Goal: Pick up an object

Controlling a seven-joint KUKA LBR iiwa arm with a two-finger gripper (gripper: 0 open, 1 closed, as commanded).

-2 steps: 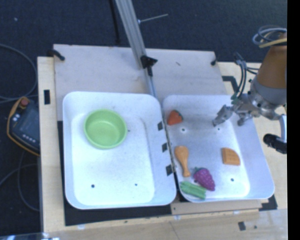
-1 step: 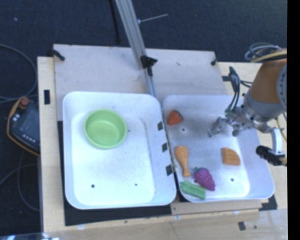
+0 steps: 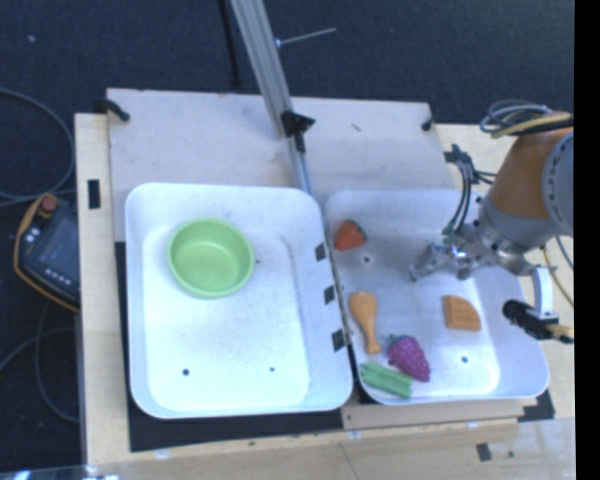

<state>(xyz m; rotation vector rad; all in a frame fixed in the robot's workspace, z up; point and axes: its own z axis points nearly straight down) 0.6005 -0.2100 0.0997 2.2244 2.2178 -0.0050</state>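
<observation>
The right bin (image 3: 400,213) holds a red strawberry-like toy (image 3: 350,235) near its left wall, an orange drumstick-shaped toy (image 3: 365,319), a purple grape bunch (image 3: 409,357), a green vegetable piece (image 3: 385,379) at the front edge, and an orange-brown bread-like piece (image 3: 462,314). My gripper (image 3: 432,264) hangs over the right bin's middle, above and left of the bread-like piece. Its fingers (image 3: 425,266) look spread, with nothing between them. The left bin (image 3: 220,388) holds a green bowl (image 3: 211,257).
A slanted metal pole (image 3: 265,53) rises from behind the bins. A pendant with an orange rim (image 3: 48,253) lies off the bench at left. The arm (image 3: 525,183) comes in over the right bin's right side.
</observation>
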